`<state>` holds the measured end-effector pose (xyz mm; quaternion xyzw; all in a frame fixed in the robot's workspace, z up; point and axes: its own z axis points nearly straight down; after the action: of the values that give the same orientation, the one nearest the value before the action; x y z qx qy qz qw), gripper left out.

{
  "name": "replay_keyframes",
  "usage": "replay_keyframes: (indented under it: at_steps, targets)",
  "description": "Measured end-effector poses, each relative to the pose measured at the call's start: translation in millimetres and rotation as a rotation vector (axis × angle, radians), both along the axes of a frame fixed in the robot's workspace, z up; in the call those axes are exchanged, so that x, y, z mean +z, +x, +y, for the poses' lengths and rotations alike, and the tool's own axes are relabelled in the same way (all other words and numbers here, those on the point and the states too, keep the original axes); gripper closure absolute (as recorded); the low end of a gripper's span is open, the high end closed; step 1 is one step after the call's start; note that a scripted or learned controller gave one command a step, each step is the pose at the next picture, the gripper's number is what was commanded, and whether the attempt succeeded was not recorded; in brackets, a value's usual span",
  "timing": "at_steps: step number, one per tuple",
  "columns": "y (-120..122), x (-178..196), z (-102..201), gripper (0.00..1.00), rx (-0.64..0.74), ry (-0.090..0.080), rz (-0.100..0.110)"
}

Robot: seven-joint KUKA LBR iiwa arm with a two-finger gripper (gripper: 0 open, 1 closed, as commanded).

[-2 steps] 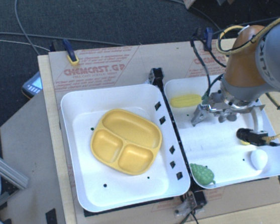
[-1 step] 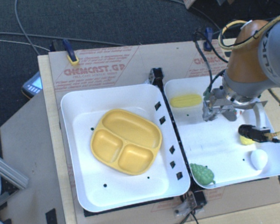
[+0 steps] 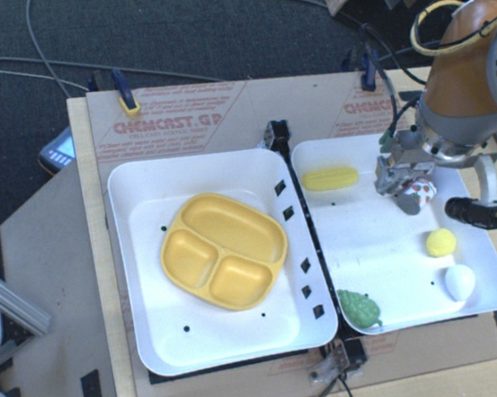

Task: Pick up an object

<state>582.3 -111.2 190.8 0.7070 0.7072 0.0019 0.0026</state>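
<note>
My gripper [image 3: 407, 193] hangs low over the upper right part of the right bin [image 3: 371, 241]. A small red-and-white object [image 3: 422, 191] sits right against the gripper's tip; I cannot see whether it is gripped or lying on the bin floor. Left of the gripper, by the bin's far wall, lies a long yellow object [image 3: 330, 179]. Further forward rest a yellow ball [image 3: 440, 242] and a white egg-shaped object [image 3: 459, 282]. A green leafy object [image 3: 361, 310] lies in the bin's near left corner.
A yellow divided plate [image 3: 225, 250] lies in the middle of the left bin [image 3: 138, 251]. A black-marked divider [image 3: 299, 232] separates the two bins. Cables and clamps sit behind the board at the back.
</note>
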Motion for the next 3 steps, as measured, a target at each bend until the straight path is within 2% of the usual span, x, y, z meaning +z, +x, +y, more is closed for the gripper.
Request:
replay_keyframes:
  at_steps: [1,2,3]
  targets:
    - [1,30,0,1.0,0.001,0.0,0.002]
    - [-16,41,48,1.0,0.005,0.004,0.008]
    - [-46,43,88,1.0,0.004,0.004,0.01]
